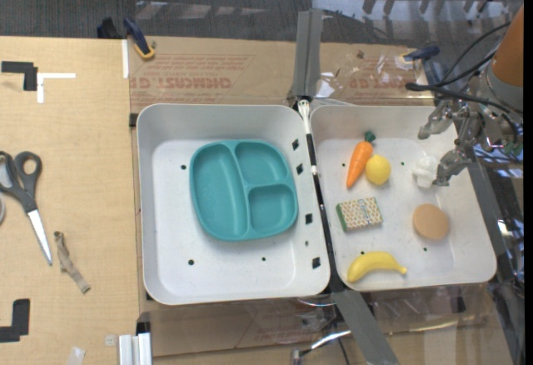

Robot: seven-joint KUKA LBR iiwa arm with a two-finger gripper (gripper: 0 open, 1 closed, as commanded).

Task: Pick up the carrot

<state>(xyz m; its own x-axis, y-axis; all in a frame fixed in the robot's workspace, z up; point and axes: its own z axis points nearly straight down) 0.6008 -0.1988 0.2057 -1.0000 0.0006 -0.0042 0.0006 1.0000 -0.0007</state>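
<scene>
The orange carrot (359, 162) with its green top lies tilted in the right bin (398, 123), in the upper left part, touching a yellow lemon (379, 170) on its right. My gripper (442, 147) hovers over the bin's right side, well to the right of the carrot. It is open, with nothing between its fingers.
A small white object (424, 172) lies just by the gripper's lower finger. A tan round item (430, 222), a patterned block (359, 213) and a banana (376, 266) share the right bin. The left bin (158, 213) holds a teal divided plate (245, 188). Scissors (25, 188) lie far left.
</scene>
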